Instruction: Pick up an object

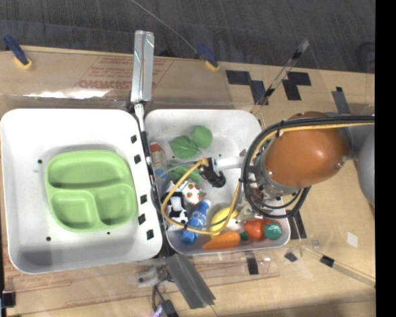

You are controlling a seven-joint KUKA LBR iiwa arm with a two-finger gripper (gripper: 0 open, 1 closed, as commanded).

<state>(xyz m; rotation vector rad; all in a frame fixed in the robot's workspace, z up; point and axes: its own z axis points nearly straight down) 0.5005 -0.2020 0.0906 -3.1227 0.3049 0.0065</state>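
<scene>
Right bin (185,119), centre frame: toy carrot (222,241), red tomato (254,228), blue bottle (197,218) along its lower edge. Hand (264,193) above tomato; opening cannot be told. Advice: descend vertically, clear of the bin wall.

Even overhead light (mild blur), soft shadows

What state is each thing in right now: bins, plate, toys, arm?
Green plate: flat, face up, in left bin.
Right bin: crowded with toys.
Carrot: on its side, by that bin's near wall.
Blue bottle: lying down among the toys.
Arm: reaching in over the right bin.
</scene>
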